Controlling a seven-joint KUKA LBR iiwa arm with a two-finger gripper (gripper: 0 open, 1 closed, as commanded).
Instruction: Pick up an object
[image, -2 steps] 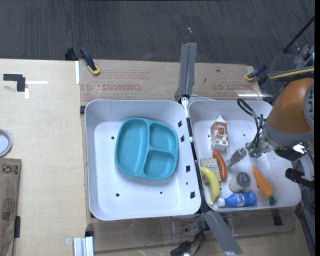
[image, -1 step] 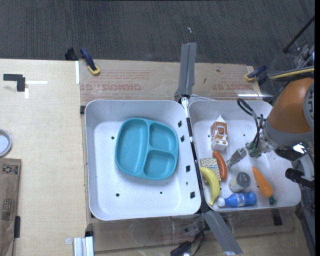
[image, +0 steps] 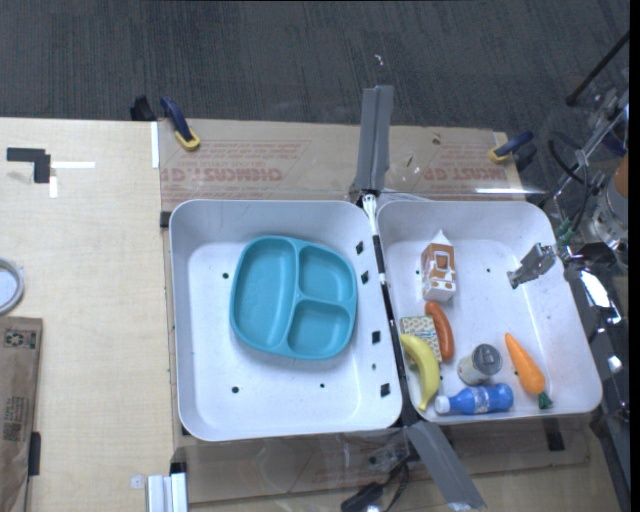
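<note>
Closest to the lens, along the near wall of the right bin (image: 570, 300), a blue-capped bottle (image: 478, 401) lies on its side, touching the tip of a banana (image: 423, 366) that curves up toward the divider between the bins. Just behind the bottle sits a small grey round can (image: 485, 359), and to its right a carrot (image: 525, 366) lies at a slant, leaf end toward the near right corner. A red sausage (image: 441, 329) lies beside the banana, half covering a small patterned packet (image: 414, 326). Farther back, a small orange and white carton (image: 439, 272) stands apart from the rest.

At the right rim of that bin the gripper (image: 532, 266) hangs over bare white floor, well apart from the carton and above the carrot's side of the bin. Nothing lies between its fingers; whether they are spread or closed cannot be told at this angle.

Across the divider, the left bin (image: 200, 330) holds a teal divided plate (image: 295, 298), lying flat near its middle. Beyond both bins, clamps (image: 180, 123) pin a clear sheet to the bench (image: 80, 260).
</note>
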